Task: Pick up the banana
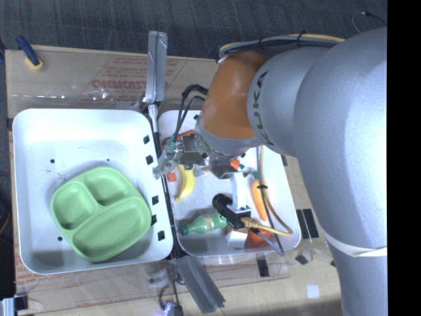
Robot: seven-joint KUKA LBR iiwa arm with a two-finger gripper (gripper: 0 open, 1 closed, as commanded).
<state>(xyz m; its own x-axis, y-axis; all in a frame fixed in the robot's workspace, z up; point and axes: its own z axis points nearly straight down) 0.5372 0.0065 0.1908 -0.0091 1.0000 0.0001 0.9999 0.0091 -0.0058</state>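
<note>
The yellow banana lies in the right bin, close to that bin's left wall, its upper end tucked under my gripper. The gripper hangs low over the left side of the right bin, directly above the banana's top end. My wrist and its orange band cover the rear half of this bin.
A green divided plate rests in the left bin. In the right bin a green bottle lies near the front wall, an orange carrot-like piece lies to the right, and an orange and white item sits at the front right.
</note>
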